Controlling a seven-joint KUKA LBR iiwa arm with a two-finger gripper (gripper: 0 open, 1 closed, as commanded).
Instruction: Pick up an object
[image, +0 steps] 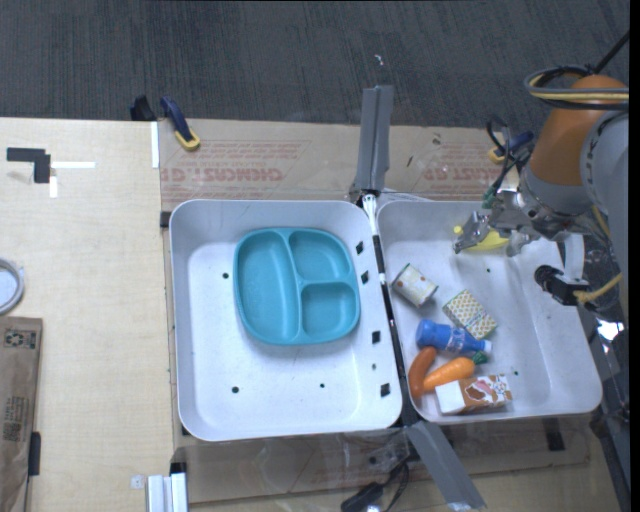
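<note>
Camera view: the grey two-finger gripper sits low in the right white bin, clamped on a small yellow object at the back. I'd lift straight up, slowly, clear of the wall.

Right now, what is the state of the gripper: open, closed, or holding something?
Gripper: over the far part of the right bin, with a yellow object at its tip; open or closed cannot be told.

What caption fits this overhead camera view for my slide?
KUKA arm's gripper over the right bin near a yellow object; teal divided plate in the left bin.
</note>
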